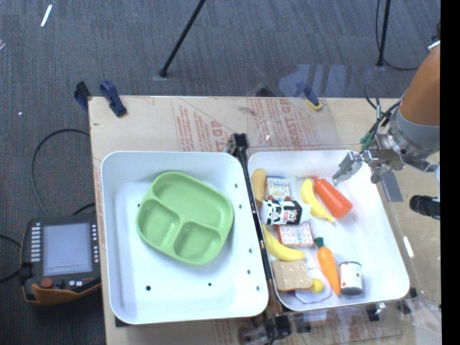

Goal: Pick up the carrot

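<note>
Currently the gripper [357, 165] is hovering with fingers apart, gripping nothing, over the right bin [394, 230]'s 1 o'clock corner. The carrot [328, 266] is lying toward 7 o'clock from it, beside the banana [282, 246], its long axis running 11-to-5.

A green plate [185, 218] (three compartments) sits in the left bin [115, 192].

My carrot [328, 266] lies hemmed in at the near end of the right bin [392, 225]: a can [351, 277] just to its right, bread [292, 275] and a banana [282, 246] to its left. Bare white floor opens right of it and on the far right side.
</note>
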Controlling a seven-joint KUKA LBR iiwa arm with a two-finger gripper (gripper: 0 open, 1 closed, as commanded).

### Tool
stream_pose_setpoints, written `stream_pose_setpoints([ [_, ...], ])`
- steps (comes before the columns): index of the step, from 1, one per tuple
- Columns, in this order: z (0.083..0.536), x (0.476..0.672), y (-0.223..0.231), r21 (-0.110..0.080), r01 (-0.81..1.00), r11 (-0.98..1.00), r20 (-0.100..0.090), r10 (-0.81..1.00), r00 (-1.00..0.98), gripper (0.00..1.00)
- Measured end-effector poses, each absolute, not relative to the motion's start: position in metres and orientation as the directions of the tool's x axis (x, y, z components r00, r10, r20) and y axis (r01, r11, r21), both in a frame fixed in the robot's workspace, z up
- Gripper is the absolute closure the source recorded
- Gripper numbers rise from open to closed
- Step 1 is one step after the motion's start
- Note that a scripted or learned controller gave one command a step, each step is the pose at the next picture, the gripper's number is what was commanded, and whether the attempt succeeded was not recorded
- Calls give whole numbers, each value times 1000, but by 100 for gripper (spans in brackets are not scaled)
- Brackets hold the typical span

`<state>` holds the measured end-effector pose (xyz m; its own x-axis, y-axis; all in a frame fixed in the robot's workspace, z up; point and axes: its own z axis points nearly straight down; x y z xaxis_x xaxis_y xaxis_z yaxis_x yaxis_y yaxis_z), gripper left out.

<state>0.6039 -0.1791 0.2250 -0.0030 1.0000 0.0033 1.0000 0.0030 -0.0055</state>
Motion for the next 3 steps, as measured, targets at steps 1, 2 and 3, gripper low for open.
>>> stream_pose_setpoints([
  [1, 163, 519, -166, -9, 978, 211, 7, 978, -211, 0],
  [2, 84, 487, -143, -11, 999, 44, 7, 999, -44, 0],
  [3, 94, 487, -145, -14, 999, 35, 10, 999, -35, 100],
])
